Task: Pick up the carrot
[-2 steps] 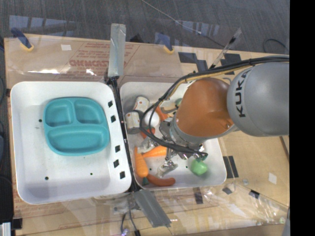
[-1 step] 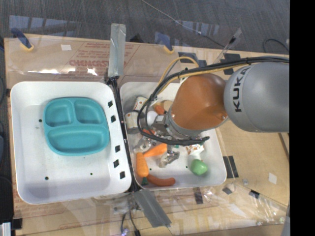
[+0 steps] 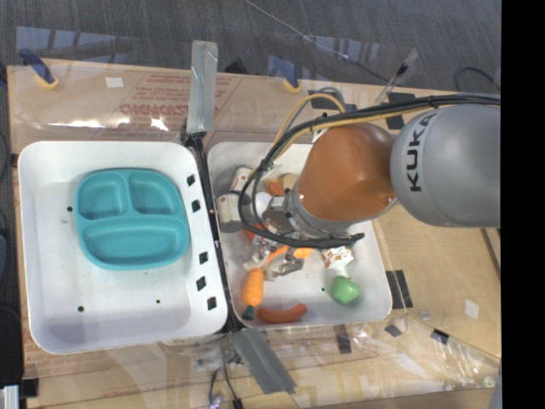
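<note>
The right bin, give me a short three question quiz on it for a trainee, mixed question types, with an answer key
1. True or false: the carrot lies in the right bin, near its front wall.
2. Which item lies closest to the carrot? A) the teal divided plate B) the sausage C) the green toy
3. Fill in: the claw hangs over the ____ bin.

Key
1. True.
2. B; the sausage lies just right of the carrot's leafy end.
3. Right; the teal divided plate sits alone in the left bin.
</note>
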You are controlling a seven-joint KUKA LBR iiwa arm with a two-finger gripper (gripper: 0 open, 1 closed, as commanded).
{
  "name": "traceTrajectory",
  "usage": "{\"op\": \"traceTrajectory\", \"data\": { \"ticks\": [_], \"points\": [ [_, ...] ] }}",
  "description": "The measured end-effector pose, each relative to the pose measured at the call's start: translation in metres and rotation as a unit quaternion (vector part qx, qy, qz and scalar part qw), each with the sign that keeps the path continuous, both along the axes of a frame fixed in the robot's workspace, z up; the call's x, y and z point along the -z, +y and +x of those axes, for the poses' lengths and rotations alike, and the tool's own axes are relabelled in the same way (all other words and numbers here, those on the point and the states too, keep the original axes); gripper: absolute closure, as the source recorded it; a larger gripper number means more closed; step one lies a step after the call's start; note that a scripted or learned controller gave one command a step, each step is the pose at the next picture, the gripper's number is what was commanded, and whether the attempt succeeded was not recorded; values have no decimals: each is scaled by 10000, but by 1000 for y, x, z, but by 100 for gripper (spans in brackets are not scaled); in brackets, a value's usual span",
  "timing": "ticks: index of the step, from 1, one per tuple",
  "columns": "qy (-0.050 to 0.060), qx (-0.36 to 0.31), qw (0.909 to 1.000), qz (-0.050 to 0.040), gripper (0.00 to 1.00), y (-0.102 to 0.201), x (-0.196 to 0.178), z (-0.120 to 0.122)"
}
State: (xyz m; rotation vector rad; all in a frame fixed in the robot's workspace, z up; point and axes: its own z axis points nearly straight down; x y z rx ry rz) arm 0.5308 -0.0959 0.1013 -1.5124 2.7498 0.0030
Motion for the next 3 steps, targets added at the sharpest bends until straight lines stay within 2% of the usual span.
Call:
{"op": "traceTrajectory", "data": {
  "ticks": [1,2,3],
  "points": [
    [-37,558,9984,-16,100,37,-104,4],
    [-25,-864,9963,-33,100,-44,-229,-4],
    [42,-1731,9849,7,100,-38,-113,-56]
  ]
}}
